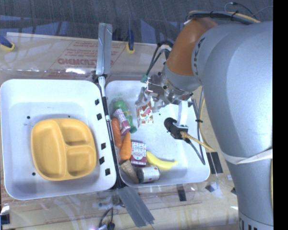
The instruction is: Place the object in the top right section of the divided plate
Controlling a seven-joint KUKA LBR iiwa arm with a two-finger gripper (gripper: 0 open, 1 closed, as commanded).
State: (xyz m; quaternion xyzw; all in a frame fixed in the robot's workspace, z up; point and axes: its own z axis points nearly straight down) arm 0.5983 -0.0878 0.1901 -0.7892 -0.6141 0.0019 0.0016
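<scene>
Hanging over the back part of the right bin point(185, 164), the tool point(147, 99) is pointing down at the clutter there; whether it is open or closed, I cannot tell from this angle. A small red-and-white packet point(145, 115) is sitting right under its tip, touching it or nearly so, and it is unclear whether the tool is gripping it. Along that bin's left wall, a green item point(119, 104), a labelled bottle point(123, 120) and a carrot point(126, 145) are lying in a row. A red carton point(138, 153), a banana point(160, 161) and a dark can point(148, 174) are crowding the front corner. The yellow divided plate point(43, 145) is resting in the middle of the left bin point(14, 104), well apart from the packet, with its two smaller sections lying on its right side.
</scene>
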